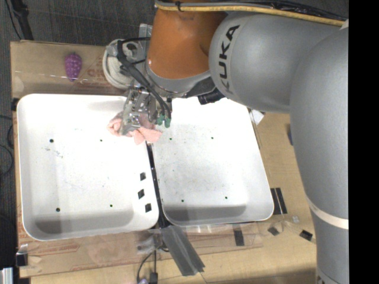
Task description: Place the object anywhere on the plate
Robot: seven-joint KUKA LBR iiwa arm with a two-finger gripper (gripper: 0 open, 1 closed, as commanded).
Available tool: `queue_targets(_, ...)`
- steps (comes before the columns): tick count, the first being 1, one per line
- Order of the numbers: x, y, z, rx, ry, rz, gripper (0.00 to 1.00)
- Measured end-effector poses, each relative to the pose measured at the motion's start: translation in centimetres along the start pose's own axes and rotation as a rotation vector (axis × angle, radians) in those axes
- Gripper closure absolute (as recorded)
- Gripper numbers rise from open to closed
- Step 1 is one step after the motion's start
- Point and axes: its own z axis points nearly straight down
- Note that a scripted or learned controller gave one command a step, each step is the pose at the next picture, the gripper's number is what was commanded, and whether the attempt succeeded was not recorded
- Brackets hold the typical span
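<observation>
Gripper (137,116) low over a pink, seemingly soft, light crumpled object (144,133) at the left bin's (35,158) edge, grip state unclear; bunched middle likely the best hold.

The end effector (137,118) covers part of the pink thing (148,135) under it. Its fingers are too blurred to read. Behind it, the arm (266,58) hides the bench (278,158).

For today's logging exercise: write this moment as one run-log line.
arm: over bins' inner edge | gripper: at pink object | grasp: unclear | purple object: on bench beyond left bin
</observation>
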Motion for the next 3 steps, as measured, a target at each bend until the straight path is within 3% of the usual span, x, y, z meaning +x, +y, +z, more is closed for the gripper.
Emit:
queue_targets(1,2.2,4.7,-0.6,0.001,0.001,-0.129,1.0)
queue_targets(2,4.0,9.6,0.4,0.001,-0.002,-0.131,1.0)
queue_targets(3,4.0,9.5,0.4,0.0,-0.003,-0.131,0.0)
